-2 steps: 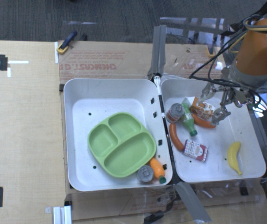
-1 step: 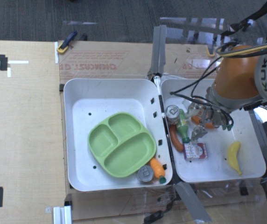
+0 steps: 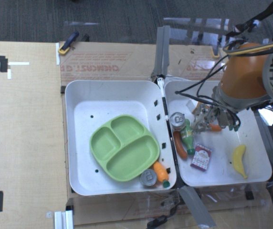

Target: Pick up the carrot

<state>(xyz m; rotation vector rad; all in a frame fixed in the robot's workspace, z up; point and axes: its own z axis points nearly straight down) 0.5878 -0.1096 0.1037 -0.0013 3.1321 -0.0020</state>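
Observation:
An orange carrot [image 3: 161, 171] with a green top lies in the front right corner of the left bin [image 3: 79, 99], between the green plate [image 3: 123, 148] and the bin wall, next to a grey can [image 3: 148, 177]. My gripper [image 3: 207, 121] hangs low over the back middle of the right bin [image 3: 258, 173], well away from that carrot. A small orange object [image 3: 215, 127] shows just beside the gripper's tip; whether it is held is unclear.
In the right bin lie a silver can [image 3: 177, 119], a green bottle [image 3: 188, 138], a reddish sausage [image 3: 180, 147], a red box [image 3: 201, 157] and a banana [image 3: 240, 161]. Black cables run from the arm's orange band [image 3: 244, 75].

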